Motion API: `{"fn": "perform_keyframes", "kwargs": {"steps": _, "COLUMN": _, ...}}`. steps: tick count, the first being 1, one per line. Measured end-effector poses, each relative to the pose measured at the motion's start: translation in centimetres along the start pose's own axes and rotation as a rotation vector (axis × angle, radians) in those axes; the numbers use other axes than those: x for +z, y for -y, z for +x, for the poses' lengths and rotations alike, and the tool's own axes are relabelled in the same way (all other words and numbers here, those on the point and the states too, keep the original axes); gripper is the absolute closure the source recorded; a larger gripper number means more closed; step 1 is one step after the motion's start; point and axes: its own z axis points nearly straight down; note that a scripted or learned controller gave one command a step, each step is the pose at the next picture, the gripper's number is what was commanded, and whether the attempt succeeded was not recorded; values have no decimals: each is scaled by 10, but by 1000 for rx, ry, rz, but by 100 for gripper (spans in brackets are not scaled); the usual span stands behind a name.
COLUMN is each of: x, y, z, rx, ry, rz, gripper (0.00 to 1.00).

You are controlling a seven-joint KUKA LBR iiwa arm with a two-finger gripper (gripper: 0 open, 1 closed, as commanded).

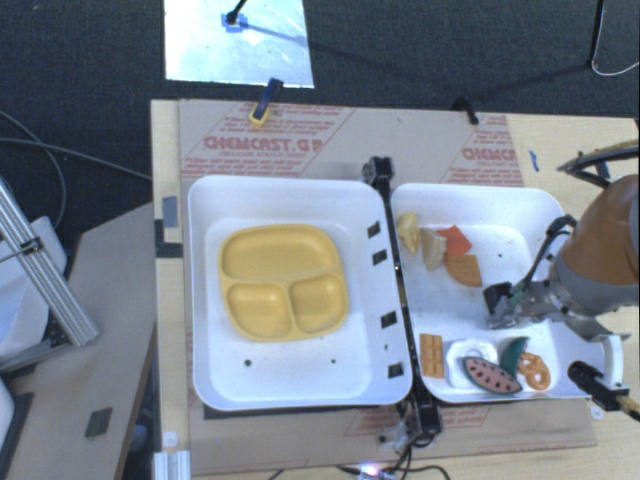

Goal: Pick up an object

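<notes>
The right bin (500, 208) holds several toy foods: a pale yellow piece (409, 232), a beige piece (433, 248), a red-orange wedge (456, 239) and an orange slice (464, 269) near its back. Along its front lie a waffle-like orange bar (431, 355), a watermelon slice (491, 375) on a white dish (472, 353), a dark green piece (514, 353) and a pretzel (534, 371). My gripper (505, 306) hangs low over the bin's right middle, just above the front row and right of the orange slice. No object shows between its fingers.
The left bin (290, 203) contains a yellow three-compartment plate (284, 280). A black divider with clips (392, 268) runs between the bins. The arm's orange band (605, 243) enters from the right. Cardboard lies under both bins.
</notes>
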Motion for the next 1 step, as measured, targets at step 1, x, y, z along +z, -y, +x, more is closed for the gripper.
{"fn": "perform_keyframes", "kwargs": {"steps": 1, "x": 0, "y": -2, "z": -1, "rx": -2, "ry": 1, "rz": -2, "gripper": 0}}
